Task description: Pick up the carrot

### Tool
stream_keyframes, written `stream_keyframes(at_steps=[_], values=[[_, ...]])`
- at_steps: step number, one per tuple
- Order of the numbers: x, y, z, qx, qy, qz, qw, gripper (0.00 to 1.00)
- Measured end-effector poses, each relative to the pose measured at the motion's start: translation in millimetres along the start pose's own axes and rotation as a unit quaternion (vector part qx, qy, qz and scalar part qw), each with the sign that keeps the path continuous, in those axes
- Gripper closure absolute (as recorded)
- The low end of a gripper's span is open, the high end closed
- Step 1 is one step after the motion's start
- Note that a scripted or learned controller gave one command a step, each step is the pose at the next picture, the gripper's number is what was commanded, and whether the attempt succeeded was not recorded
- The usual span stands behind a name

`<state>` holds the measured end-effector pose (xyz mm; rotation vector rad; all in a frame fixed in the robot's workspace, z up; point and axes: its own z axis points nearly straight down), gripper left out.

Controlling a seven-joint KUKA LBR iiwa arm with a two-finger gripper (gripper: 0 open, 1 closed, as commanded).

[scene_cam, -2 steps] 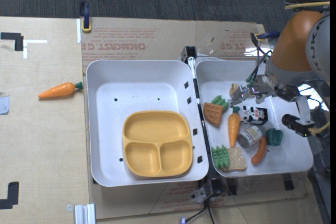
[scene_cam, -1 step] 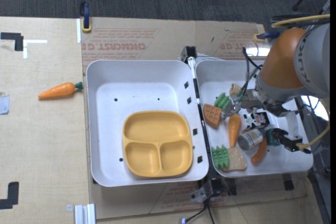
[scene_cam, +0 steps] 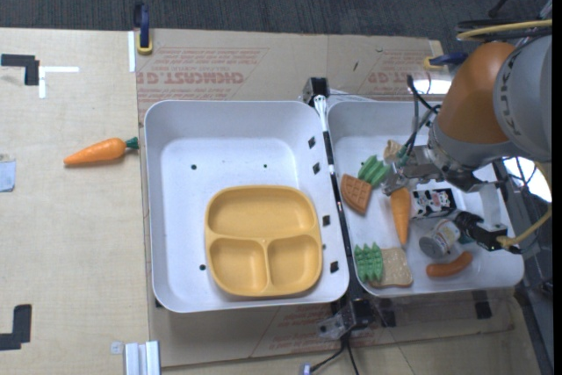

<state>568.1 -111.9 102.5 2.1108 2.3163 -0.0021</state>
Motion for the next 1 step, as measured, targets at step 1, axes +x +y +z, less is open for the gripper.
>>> stream_keyframes(at_steps=[1], values=[[106.4, -47.3, -89.5, 0.003, 0.003, 0.066, 0.9978, 1.00]])
